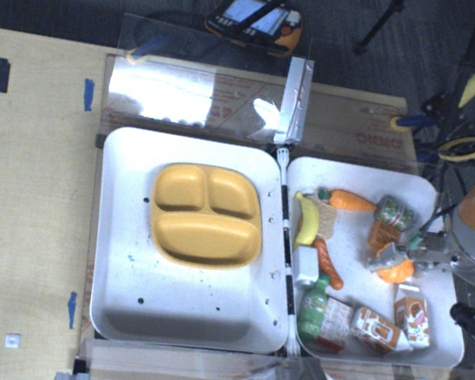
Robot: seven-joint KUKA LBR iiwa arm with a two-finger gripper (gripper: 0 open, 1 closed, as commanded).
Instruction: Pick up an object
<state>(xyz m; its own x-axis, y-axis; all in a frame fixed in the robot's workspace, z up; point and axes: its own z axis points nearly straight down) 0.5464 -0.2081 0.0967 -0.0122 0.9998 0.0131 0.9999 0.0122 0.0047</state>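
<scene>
A pale wooden worktop (24, 197) carries two white bins: the left bin (118, 282) holds a yellow divided tray (207, 216), and the right bin (446, 335) is crowded with a banana (307, 219), a carrot (351, 201), a green bottle (313, 308) and small cartons. My fingers (413, 246) sit low by the right bin's far side, just beside an orange wedge (396, 271) and a crumpled packet (390, 218), and whether they are wide or narrow I cannot tell. The small, glossy wedge touches its neighbours, so I judge I could nudge it aside or catch the packet instead.
</scene>
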